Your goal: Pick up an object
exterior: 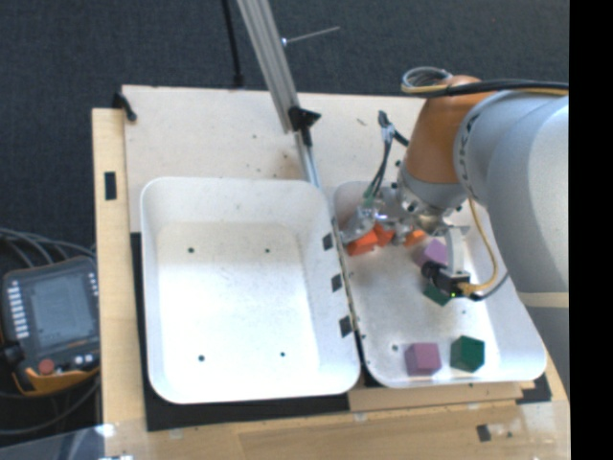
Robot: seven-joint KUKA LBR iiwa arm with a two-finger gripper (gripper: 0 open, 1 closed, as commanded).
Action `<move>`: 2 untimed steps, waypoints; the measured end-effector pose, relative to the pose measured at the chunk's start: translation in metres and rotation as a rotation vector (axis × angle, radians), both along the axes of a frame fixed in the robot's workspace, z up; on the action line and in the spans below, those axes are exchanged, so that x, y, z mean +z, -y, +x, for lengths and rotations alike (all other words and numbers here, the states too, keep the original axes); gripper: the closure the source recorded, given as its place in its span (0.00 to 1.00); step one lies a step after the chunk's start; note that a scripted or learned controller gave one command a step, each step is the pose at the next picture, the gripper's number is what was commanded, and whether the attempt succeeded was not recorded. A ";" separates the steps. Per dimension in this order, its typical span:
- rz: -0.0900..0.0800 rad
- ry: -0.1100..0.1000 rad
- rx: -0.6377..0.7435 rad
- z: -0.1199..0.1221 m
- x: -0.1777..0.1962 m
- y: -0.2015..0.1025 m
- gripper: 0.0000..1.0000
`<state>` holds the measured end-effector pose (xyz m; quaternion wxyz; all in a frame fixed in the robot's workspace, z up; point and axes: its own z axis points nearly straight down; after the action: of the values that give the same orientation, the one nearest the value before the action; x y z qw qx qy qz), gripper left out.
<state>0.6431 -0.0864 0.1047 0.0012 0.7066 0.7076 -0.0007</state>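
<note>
Low in the right white plastic bin (536,357), at its far end, the claw (369,220) sits just above an orange block (362,243); whether it is clenched or released I cannot tell. Nothing looks lifted, so the pick seems undone.

Dark grey carpet floor (115,27) surrounds a pale wooden bench (211,132).

Grey handheld control pendant (53,319) on dark carpet, slanted aluminium post (273,60) behind wooden bench (206,127).
</note>
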 end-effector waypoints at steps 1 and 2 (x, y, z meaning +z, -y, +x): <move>0.001 0.007 -0.003 0.003 -0.001 0.002 0.00; 0.002 0.008 -0.007 0.004 0.010 0.003 1.00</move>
<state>0.6469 -0.0898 0.1151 0.0033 0.7090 0.7052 0.0026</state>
